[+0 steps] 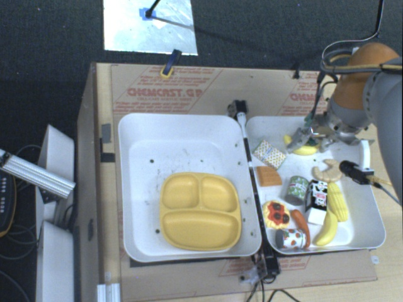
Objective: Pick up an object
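My gripper hangs low over the far part of the right bin, reaching in from the right. Directly beneath it lies a small yellow fruit-like object, partly covered by the gripper. To its left rests a white patterned packet, and an orange-brown block lies just in front of that. Whether anything sits between the fingers is hidden.
The right bin also holds a green-grey can, a black-and-white carton, a banana, a corn cob, a carrot and a beige curved piece. A yellow divided plate lies in the left bin.
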### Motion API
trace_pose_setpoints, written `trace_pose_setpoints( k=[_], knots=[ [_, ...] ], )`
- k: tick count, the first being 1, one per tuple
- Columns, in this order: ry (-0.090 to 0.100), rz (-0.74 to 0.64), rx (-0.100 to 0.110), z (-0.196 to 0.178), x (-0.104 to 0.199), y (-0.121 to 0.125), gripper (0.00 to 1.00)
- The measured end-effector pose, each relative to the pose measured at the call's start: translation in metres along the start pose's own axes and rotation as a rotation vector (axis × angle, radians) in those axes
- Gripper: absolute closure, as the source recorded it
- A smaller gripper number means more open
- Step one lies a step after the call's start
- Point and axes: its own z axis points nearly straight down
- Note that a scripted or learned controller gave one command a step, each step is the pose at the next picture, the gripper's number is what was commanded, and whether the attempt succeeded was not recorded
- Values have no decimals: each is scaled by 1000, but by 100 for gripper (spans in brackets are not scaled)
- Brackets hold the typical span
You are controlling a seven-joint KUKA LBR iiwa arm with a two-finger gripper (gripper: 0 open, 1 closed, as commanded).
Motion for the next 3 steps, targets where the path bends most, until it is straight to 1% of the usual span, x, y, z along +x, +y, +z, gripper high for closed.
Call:
trace_pose_setpoints(
  k=[1,2,3],
  knots=[
    [-3,2,5,4,1,7,0],
    [-2,-5,-9,5,9,10,0],
    [-1,-6,0,-5,8,8,100]
  ],
)
